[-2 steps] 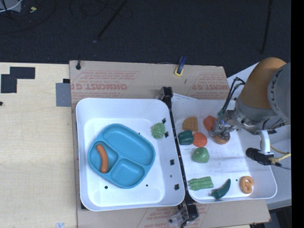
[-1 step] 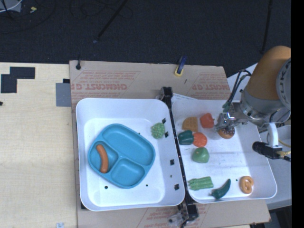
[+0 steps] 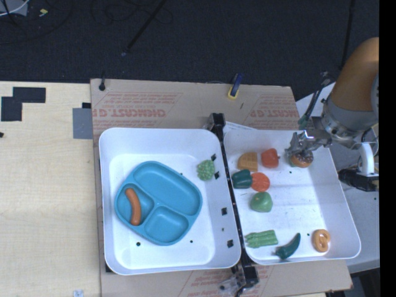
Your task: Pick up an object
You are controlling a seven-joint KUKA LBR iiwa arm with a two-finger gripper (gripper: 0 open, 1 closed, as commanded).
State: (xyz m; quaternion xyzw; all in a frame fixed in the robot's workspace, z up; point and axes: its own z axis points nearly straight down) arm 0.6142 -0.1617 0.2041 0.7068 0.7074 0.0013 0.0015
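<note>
My gripper (image 3: pixel 301 152) hangs over the far right part of the right bin (image 3: pixel 337 193). A small brown ring-shaped toy (image 3: pixel 302 161) lies directly under its tip, touching or nearly touching it. Left of it lie a red toy (image 3: pixel 270 158) and a tan-orange toy (image 3: pixel 248 161). Further down the bin are a dark green pepper (image 3: pixel 241 179), a red-orange tomato (image 3: pixel 260 182) and a green piece (image 3: pixel 262 202). At the near end lie a light green ridged vegetable (image 3: pixel 261 238), a dark green chili (image 3: pixel 288 246) and an orange ring (image 3: pixel 320 240).
The left bin (image 3: pixel 114 147) holds a blue divided plate (image 3: pixel 173 197) with an orange sausage (image 3: pixel 133 205) in one compartment. A light green bumpy toy (image 3: pixel 206 169) lies by the divider between the bins. The grey and orange arm (image 3: pixel 356 85) enters from the right.
</note>
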